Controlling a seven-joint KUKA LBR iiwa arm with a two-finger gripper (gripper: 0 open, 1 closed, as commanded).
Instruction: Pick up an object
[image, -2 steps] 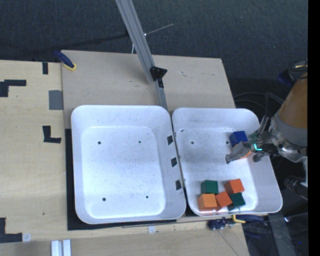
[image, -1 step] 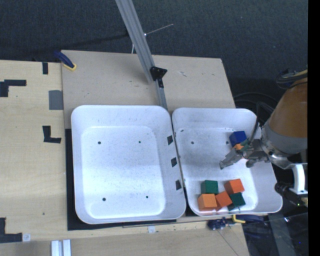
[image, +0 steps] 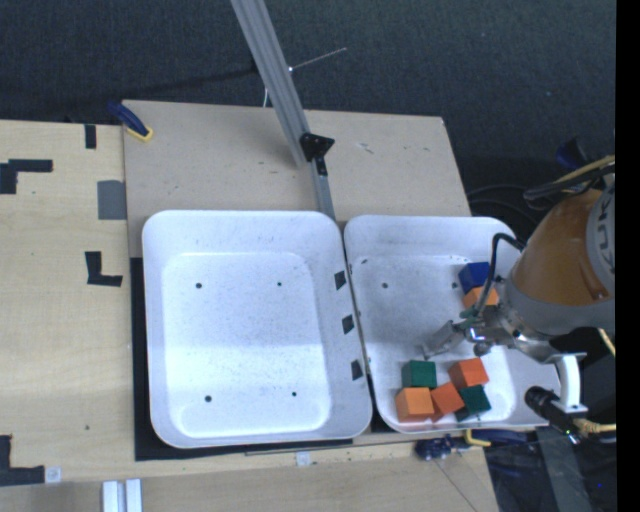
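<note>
- Your gripper (image: 448, 340) hangs low inside the right bin (image: 400, 240), above the blocks; you cannot tell how its jaws stand.
- That bin holds a green block (image: 419, 374), orange blocks (image: 414, 403) and a blue block (image: 474, 273), clustered at its near right corner.
- The left bin (image: 240, 225) sits beside it on the surface (image: 60, 330).
</note>
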